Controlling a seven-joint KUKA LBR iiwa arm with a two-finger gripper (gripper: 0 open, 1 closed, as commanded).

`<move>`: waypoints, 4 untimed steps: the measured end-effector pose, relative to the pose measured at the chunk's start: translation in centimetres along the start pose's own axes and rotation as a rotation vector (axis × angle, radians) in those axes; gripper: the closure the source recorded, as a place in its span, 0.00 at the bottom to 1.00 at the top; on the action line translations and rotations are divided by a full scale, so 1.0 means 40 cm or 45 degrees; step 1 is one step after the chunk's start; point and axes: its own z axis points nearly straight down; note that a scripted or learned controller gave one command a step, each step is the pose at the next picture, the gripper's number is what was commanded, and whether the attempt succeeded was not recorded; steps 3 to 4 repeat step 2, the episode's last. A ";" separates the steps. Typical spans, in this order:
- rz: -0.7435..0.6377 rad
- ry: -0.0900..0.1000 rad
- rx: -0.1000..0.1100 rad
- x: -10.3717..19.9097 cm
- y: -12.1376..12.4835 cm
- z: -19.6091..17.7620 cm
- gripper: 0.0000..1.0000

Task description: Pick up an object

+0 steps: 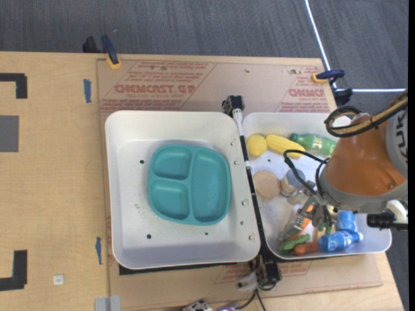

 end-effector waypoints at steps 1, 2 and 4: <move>0.467 0.003 -0.002 0.003 0.003 0.001 0.00; 0.467 -0.008 -0.005 -0.004 0.003 -0.027 1.00; 0.467 -0.008 -0.005 -0.004 0.003 -0.027 1.00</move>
